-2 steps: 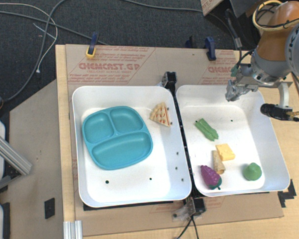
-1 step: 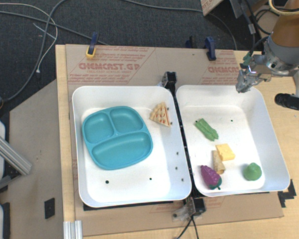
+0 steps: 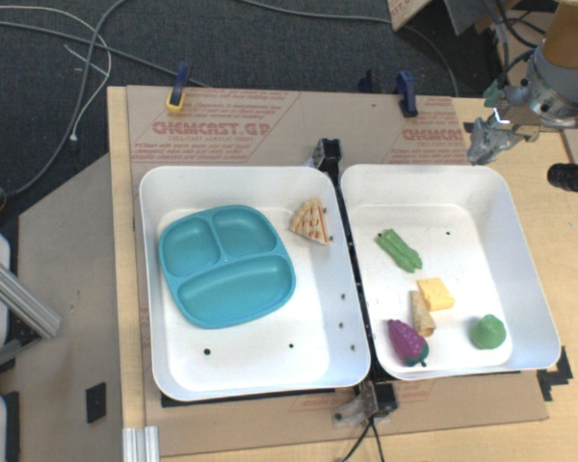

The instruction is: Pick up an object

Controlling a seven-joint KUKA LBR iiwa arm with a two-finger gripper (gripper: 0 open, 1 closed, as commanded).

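White plastic forms 2 bins on the worktop. The right bin (image 3: 520, 248) holds a green pod (image 3: 399, 249) near its middle, with a yellow block (image 3: 435, 294), tan piece (image 3: 421, 313), purple toy (image 3: 407, 342) and green ball (image 3: 487, 332) toward its front edge. The left bin (image 3: 164, 191) carries a teal plate (image 3: 227, 266) and a sandwich wedge (image 3: 310, 222). The gripper (image 3: 488, 138) hangs beyond the right bin's far right corner.

One camera sits high above the brown cardboard-topped bench (image 3: 270, 128), looking down at a slant. Both shallow white plastic bins (image 3: 164, 287) fit inside, with floor towards nine o'clock.
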